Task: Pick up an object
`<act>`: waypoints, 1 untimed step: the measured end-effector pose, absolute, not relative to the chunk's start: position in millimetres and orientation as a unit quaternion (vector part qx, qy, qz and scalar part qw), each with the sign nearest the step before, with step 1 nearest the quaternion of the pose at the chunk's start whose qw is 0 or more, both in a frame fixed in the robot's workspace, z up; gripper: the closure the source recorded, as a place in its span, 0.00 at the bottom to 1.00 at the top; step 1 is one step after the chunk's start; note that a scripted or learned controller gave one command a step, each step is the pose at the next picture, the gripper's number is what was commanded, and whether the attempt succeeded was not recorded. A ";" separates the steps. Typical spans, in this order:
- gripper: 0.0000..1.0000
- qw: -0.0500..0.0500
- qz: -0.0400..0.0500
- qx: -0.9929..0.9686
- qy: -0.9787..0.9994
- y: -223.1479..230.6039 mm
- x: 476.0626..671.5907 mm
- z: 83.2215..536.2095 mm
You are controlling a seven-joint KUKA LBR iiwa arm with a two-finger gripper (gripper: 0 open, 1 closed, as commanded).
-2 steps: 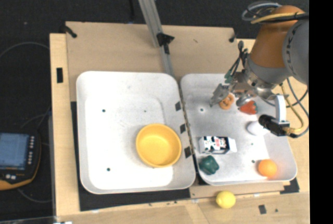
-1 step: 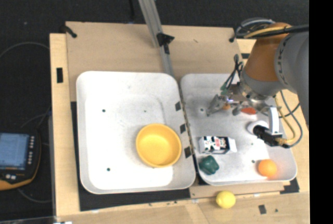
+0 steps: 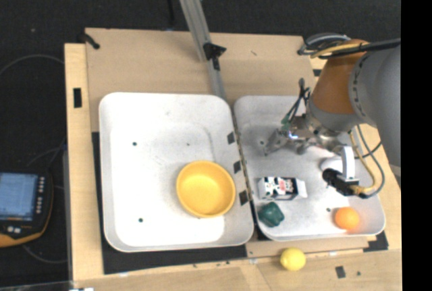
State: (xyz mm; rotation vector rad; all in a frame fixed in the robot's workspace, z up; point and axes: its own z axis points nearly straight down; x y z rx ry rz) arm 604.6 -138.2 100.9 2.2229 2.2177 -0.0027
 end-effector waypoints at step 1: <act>1.00 0.002 0.001 0.710 0.705 -138.6 605.8 112.3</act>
